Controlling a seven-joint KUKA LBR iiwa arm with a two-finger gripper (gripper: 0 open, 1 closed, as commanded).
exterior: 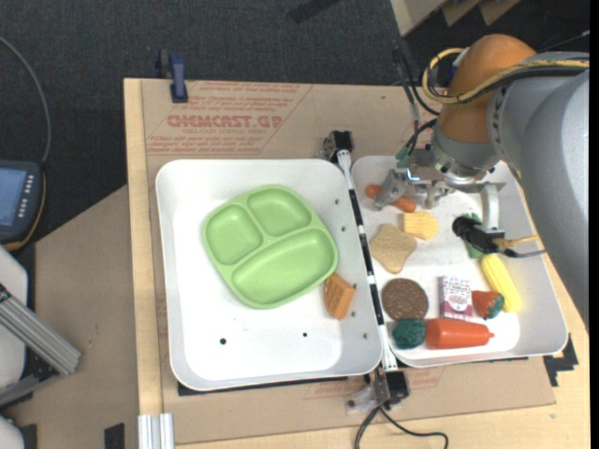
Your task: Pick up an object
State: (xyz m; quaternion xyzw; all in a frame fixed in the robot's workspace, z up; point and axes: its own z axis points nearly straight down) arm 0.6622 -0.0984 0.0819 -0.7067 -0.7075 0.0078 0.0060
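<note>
My gripper (415, 183) hangs low over the far left part of the right bin (543, 330). Just below it lies a small orange piece (404, 204), and another small orange bit (374, 193) sits to its left by the bin wall. A yellow cracker (420, 224) and a tan bread slice (393, 248) lie a little nearer the front. I see nothing lifted in the gripper.
The right bin also holds a brown cookie (404, 297), a pink box (456, 297), a strawberry (487, 302), a corn cob (499, 282), a carrot (459, 333) and broccoli (408, 332). The left bin (187, 344) holds a green divided plate (270, 244) and an orange-brown pastry (339, 296).
</note>
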